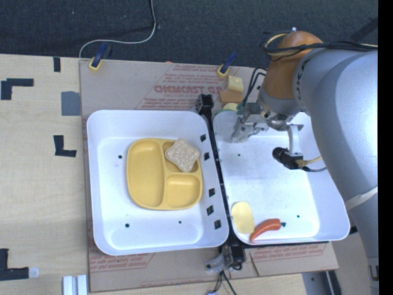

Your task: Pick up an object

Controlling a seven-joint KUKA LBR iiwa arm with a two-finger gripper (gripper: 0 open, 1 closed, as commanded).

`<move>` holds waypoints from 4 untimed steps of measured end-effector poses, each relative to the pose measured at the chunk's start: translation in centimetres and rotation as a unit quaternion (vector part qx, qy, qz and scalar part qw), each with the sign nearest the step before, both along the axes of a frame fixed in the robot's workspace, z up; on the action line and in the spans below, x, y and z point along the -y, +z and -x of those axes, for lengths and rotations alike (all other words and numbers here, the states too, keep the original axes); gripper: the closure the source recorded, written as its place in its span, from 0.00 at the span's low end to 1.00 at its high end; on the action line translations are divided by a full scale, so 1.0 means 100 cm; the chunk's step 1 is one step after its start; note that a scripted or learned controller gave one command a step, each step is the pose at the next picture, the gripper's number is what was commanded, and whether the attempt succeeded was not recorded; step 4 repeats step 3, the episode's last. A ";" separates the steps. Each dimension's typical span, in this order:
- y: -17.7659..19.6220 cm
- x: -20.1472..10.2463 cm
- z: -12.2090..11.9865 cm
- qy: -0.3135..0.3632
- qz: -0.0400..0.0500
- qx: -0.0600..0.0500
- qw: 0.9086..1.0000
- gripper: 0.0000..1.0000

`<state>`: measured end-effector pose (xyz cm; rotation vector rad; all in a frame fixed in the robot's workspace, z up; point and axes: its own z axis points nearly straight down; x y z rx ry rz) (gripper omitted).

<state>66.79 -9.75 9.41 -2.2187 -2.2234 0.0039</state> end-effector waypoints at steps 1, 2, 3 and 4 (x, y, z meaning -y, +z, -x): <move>-0.001 0.000 0.000 0.000 0.000 0.000 1.000 0.00; 0.009 -0.001 0.000 0.000 0.000 -0.001 1.000 1.00; 0.009 -0.001 0.000 0.000 0.000 -0.001 1.000 0.00; 0.009 -0.001 0.000 0.000 0.000 -0.001 1.000 0.00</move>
